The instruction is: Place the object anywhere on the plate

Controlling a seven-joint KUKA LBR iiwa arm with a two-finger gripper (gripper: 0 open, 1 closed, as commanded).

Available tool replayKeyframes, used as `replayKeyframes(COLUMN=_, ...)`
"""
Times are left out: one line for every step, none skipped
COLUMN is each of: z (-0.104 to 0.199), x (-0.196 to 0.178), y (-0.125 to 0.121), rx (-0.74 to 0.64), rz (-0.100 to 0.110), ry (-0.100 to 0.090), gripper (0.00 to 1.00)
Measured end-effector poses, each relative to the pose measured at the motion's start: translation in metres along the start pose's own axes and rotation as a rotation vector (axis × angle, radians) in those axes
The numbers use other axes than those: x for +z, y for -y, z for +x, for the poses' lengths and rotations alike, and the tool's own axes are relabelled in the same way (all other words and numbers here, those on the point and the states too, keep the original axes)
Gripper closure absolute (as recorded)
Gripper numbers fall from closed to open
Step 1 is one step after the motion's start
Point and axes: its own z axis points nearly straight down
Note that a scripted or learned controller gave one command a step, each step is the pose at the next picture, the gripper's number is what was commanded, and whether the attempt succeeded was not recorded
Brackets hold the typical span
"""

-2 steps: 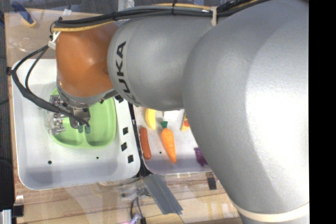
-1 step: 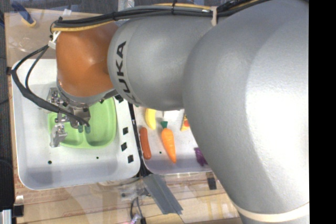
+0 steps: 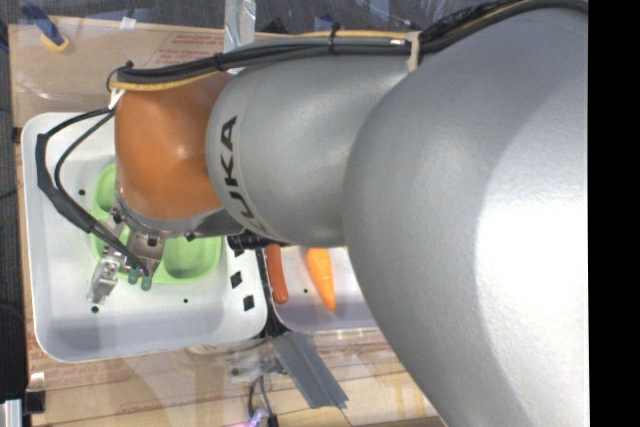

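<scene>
**Gripper low over green plate in left bin**

We see the arm (image 3: 400,165) stretched across both bins, its gripper (image 3: 118,270) hanging just over the green plate (image 3: 195,260) in the left bin (image 3: 60,335), likely for a drop there. We cannot tell its grip state or whether it carries anything; the tips are too small. A carrot (image 3: 321,280) and a reddish stick-like item (image 3: 276,277) lie in the right bin (image 3: 300,320), off the plate, so we judge the placing not done.
</scene>
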Motion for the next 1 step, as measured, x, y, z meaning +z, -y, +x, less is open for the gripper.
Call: replayKeyframes(z=-0.0001, x=0.0001, y=0.0001, rx=0.0, rz=0.0, ry=0.0, gripper=0.0)
